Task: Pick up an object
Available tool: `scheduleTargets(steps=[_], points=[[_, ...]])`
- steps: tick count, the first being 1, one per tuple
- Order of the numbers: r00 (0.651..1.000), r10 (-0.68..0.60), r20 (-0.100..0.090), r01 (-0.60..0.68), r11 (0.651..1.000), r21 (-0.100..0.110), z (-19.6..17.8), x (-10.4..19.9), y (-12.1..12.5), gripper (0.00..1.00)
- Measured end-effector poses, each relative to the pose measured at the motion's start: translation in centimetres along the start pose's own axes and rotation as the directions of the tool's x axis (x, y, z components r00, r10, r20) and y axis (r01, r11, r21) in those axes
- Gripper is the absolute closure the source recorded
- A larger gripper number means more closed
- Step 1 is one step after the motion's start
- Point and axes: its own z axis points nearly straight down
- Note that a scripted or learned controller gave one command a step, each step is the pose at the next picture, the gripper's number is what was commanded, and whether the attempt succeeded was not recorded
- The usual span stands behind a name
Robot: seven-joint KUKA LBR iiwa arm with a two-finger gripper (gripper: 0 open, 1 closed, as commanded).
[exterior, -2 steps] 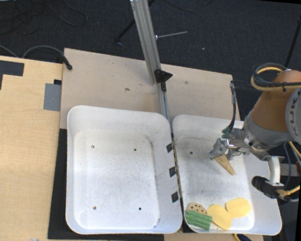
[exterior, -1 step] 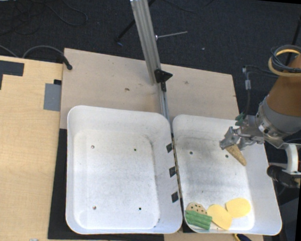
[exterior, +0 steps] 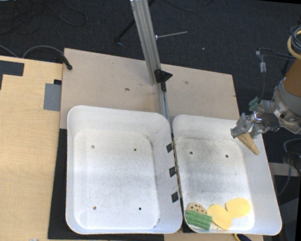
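Gripper (exterior: 244, 130) at right bin's (exterior: 269, 210) far rim, clamped on a tan cone (exterior: 250, 143).
We note remaining pieces (exterior: 221, 213) lie at the near edge.

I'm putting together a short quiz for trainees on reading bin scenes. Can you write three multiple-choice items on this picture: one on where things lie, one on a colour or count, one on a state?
1. Where do the loose objects lie?
A. near corner of the right bin
B. middle of the left bin
C. on the wooden bench

2. What colour is the ridged object beside the yellow pieces?
A. red
B. green
C. blue

3. Where is the claw?
A. over the far right edge of the right bin
B. down among the yellow pieces
C. above the left bin

Answers:
1 A: the yellow pieces, the green ridged object and a brown speckled piece cluster at the right bin's near end.
2 B: it is plainly green.
3 A: the claw is at that bin's far right edge, with a tan cone-shaped piece at its tip; a grip cannot be confirmed.
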Motion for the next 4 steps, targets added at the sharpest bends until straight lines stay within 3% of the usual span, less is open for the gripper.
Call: scheduleTargets(steps=[1,4], points=[[1.0,-0.001,-0.003,0.001,1.0,0.009,0.1,5.1,-1.8,1.0],[1.0,-0.002,-0.003,0.002,1.0,0.012,5.0,21.0,-4.5,1.0]])
